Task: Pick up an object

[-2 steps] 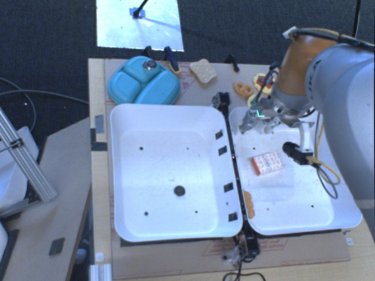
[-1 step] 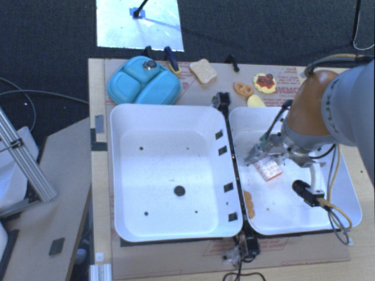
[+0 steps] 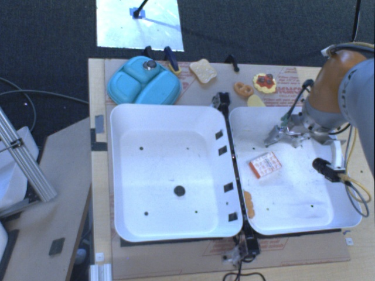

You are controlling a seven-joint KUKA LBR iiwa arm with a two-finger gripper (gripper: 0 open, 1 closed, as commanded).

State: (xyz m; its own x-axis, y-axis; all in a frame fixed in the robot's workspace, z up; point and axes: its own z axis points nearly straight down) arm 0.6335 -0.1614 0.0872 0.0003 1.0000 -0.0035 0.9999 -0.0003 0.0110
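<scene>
Camera view: right bin [image 3: 328, 218] holds a small flat orange-and-white packet [image 3: 265, 165] near its middle, lying apart from the gripper [image 3: 275, 137], whose fingers seem spread and empty; a tan cookie [image 3: 248, 204] rests by the divider, a dark disc [image 3: 179, 190] in the left bin [image 3: 126, 157]

Bright, even light (bins perhaps overexposed), slightly soft.

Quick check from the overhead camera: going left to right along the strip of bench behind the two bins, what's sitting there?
Blue sectioned plate → slice of toast → pretzel → small tart with red topping. A pale yellow piece lies just below those last two, so its place in the order is unclear.
</scene>
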